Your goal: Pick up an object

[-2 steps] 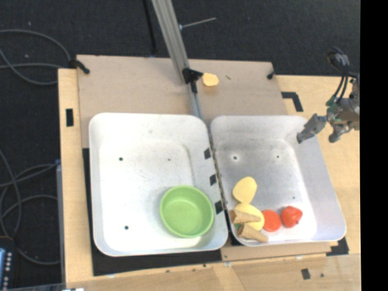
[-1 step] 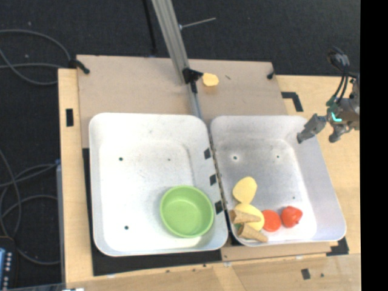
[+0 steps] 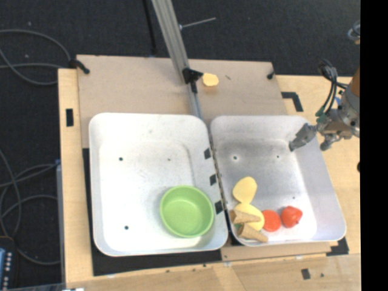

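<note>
We saw the arm reaching in from the right edge of the camera view, with its end effector (image 3: 315, 137) hanging over the upper right corner of the right bin (image 3: 267, 138). One dark finger (image 3: 300, 138) slanted down and to the left over the bin's rim, and a second sat just beside it to the right; the two stood apart with nothing between them, so we read the end effector as spread and empty. Thin cables looped above the wrist.

The objects to be picked lay well apart from the end effector, gathered in the lower left corner of the right bin. There we found a pale yellow piece (image 3: 245, 189), a tan wedge-shaped block (image 3: 250, 224) touching a smaller yellow item below it, and two red-orange round objects (image 3: 282, 218) just beside each other to the right. The rest of that bin's floor was bare white with faint grey scuffing.

The left bin (image 3: 121, 162) held a green bowl (image 3: 187, 211), upright, near its lower right corner.

Both bins rested side by side on a light wooden surface (image 3: 73, 180) with a tan board behind them. A small yellow object (image 3: 210, 80) lay on that board, next to a slanted metal rail (image 3: 170, 32). Around the surface we saw dark floor with loose cables (image 3: 24, 53).
</note>
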Robot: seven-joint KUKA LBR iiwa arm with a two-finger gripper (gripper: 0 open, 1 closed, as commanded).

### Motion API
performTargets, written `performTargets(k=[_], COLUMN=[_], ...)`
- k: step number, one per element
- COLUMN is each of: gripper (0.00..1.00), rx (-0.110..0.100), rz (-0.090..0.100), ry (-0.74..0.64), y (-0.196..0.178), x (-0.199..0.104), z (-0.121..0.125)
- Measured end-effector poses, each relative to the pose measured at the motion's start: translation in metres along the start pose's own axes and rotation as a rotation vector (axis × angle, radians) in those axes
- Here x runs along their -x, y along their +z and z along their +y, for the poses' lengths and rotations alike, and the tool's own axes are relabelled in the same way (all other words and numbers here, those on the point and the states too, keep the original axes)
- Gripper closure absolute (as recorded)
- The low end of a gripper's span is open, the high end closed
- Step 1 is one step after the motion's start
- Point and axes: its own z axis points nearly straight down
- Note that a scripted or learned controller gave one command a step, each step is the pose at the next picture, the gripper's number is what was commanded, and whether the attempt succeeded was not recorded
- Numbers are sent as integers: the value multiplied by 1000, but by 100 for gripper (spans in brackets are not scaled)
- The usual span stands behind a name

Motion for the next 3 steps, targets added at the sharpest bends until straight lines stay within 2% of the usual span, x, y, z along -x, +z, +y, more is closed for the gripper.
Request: performTargets(k=[2, 3], gripper=[0, 100], rx=[0, 8], rz=[0, -1], ry=[2, 2], y=[85, 71], x=[4, 4], z=[-2, 0])
